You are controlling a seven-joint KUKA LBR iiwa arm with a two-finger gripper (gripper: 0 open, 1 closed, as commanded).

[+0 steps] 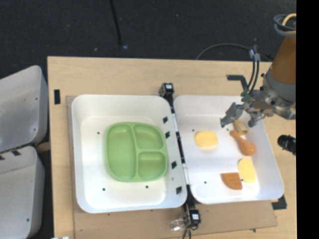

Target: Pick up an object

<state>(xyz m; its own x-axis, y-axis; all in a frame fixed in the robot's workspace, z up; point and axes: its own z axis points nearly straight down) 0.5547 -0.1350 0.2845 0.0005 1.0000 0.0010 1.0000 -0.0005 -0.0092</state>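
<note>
Orange wedge (231, 180) lay lower right; hand (242, 116), fingers spread and empty, hovered above the carrot-like piece (243, 141), which might roll away.

Robot lab: arm (281, 68) over wooden bench (114, 73), white bins (79, 133).

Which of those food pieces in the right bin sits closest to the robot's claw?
The orange carrot-like piece, lying just under the gripper. The round yellow piece sits further left, and the yellow block and orange wedge lie nearer the front.
</note>
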